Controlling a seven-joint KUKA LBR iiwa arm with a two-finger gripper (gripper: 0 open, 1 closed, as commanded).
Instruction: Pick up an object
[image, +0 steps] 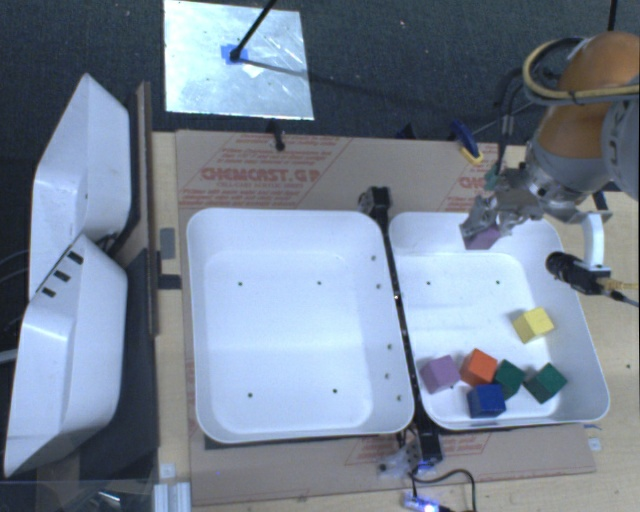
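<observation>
The gripper (492, 222), at about one o'clock over the right white plastic bin (575, 300), appears clamped on a small purple cube (483, 237) clear of the bin floor, so the lift seems under way and the next move calls for a steady carry above the cardboard-covered tabletop (260, 170).

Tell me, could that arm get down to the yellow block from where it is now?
Probably yes. The yellow block lies by itself in the right bin, apart from the other blocks, with nothing over it. The tool is above the same bin's far edge, with a purple block at its tip.
</observation>
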